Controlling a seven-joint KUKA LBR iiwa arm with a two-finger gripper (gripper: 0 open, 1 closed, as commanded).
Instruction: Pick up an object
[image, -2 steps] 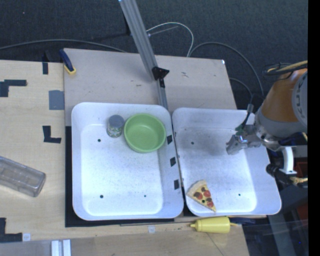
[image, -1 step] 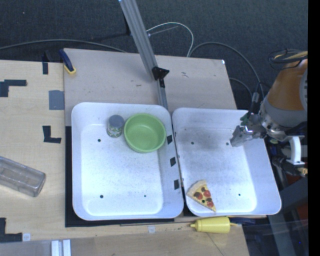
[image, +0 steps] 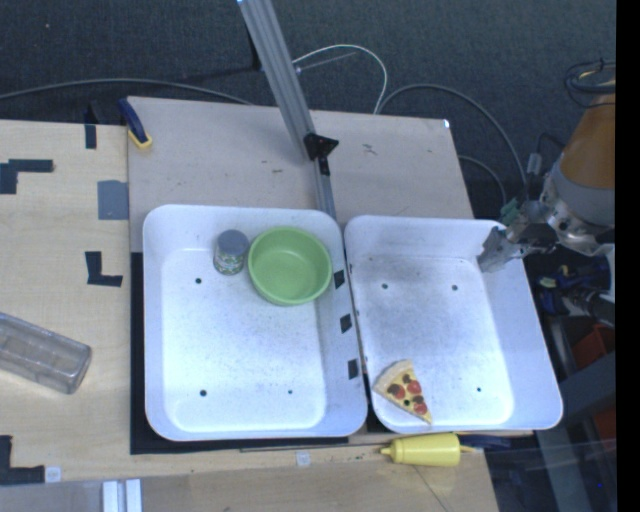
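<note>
Nothing lifted yet: the gripper (image: 494, 252) hangs at the right bin's (image: 520, 330) far right rim; jaws' state cannot be told. Pizza-slice toy (image: 404, 388) lies near that bin's front left corner; green bowl (image: 289, 265) and small can (image: 231, 252) sit in the left bin (image: 170, 330). Whole pick remains.

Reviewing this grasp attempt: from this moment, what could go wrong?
The gripper sits at the right-hand white bin's upper right rim, so a descent may strike the wall. The flat toy pizza slice lies low by the near wall, hard to pinch. In the other bin, the small grey can touches the green plastic bowl, crowding a grasp.
</note>
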